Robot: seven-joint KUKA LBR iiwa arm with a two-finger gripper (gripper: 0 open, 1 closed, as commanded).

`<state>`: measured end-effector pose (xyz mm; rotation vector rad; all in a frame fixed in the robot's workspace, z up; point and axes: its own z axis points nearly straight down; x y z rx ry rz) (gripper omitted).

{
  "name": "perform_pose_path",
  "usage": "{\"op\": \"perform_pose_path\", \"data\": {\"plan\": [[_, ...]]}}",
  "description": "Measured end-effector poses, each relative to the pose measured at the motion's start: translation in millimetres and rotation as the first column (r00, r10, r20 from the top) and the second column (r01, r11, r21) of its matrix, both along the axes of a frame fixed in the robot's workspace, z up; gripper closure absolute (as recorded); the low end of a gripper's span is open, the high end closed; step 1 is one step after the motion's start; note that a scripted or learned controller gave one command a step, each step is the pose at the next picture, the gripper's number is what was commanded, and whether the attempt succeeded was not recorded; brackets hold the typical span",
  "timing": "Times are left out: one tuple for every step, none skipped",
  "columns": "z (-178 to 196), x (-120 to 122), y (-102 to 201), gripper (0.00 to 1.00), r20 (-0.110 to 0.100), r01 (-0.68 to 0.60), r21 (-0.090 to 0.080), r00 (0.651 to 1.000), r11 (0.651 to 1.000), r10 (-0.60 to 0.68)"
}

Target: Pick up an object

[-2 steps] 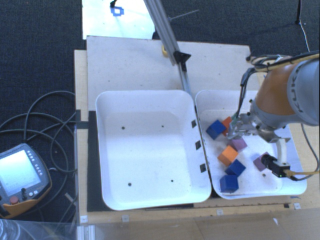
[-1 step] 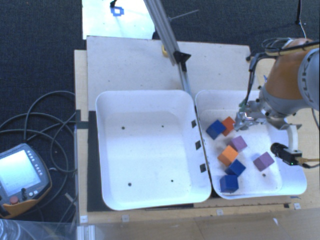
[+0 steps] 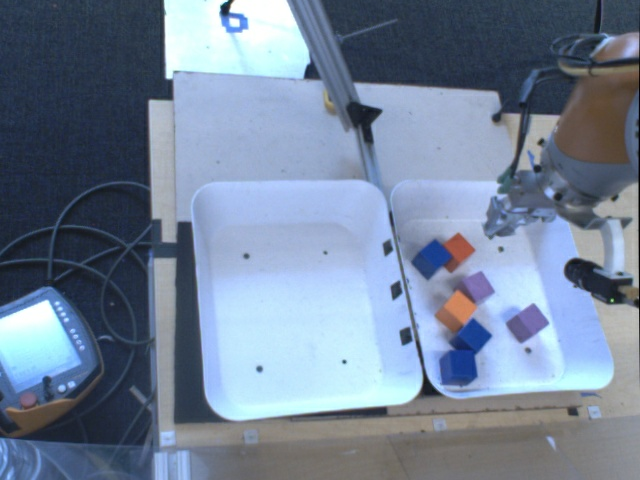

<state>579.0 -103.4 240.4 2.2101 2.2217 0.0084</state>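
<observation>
Hovering above the right bin (image 3: 590, 363), my gripper (image 3: 497, 224) sits near the orange cube (image 3: 460, 249); I cannot tell its state.

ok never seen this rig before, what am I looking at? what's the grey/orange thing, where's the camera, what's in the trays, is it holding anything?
It is a single photo from a fixed camera above the bench, looking down at a slant. The grey and orange thing is a robot arm reaching in from the right. Its gripper hangs over the upper part of the right bin, and no block can be seen between its fingers, so nothing looks held. That bin holds seven small blocks: three blue blocks, two orange blocks and two purple blocks. The left bin sits right beside it. Off the bench at lower left lies a handheld control pendant with its cables.
</observation>
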Motion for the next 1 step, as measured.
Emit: {"op": "perform_pose_path", "data": {"plan": [[38.4,1.5,-0.2,1.0,-0.002,0.001,0.001,1.0,1.0,-0.001]]}}
